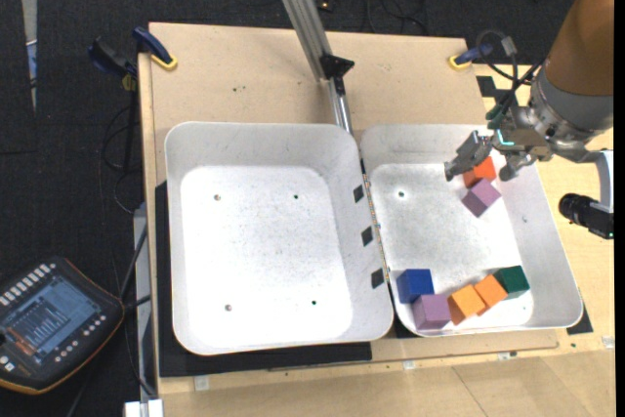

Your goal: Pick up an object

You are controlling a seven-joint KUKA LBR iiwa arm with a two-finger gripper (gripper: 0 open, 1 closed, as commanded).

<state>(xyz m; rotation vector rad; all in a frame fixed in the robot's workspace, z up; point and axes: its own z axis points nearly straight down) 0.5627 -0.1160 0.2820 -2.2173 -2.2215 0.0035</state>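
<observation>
The wooden surface (264, 78) carried two white bins side by side, the left bin (262, 234) and the right bin (547, 249). The grey arm (584, 54) reached in over the right bin. Its gripper (485, 161) hung with fingers spread, an orange block (479, 174) between them and a purple block (481, 198) touching just below. Along the near wall lay a blue cube (415, 283), purple cube (432, 311), orange cube (468, 300) and green cube (512, 281).
</observation>
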